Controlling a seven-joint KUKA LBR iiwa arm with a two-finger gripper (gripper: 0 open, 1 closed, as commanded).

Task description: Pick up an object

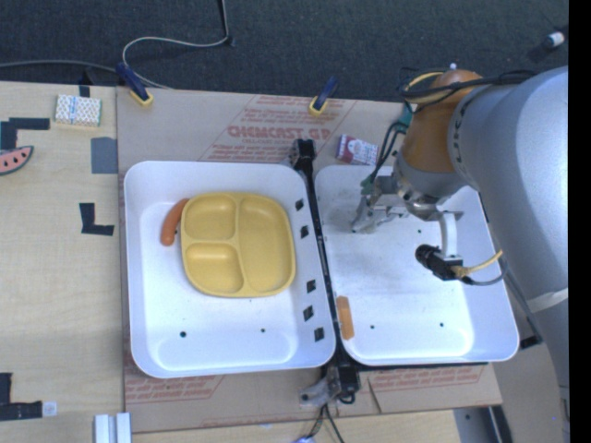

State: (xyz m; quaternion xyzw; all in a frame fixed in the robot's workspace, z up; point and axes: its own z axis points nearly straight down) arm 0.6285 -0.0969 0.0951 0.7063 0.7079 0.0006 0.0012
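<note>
End effector (367,218) low in right bin (416,335); grip indistinct.

Two bins side by side. Left bin (157,340): sectioned plate (238,244) near centre, toward 12 o'clock; sausage (171,221) at the plate's 9 o'clock, touching its edge. Right bin (480,340): gripper (367,218) over its 11 o'clock part; small carrot-like piece (344,317) at its 8 o'clock edge, beside the divider. Small packet (355,149) on the bench at the right bin's 12 o'clock.
</note>
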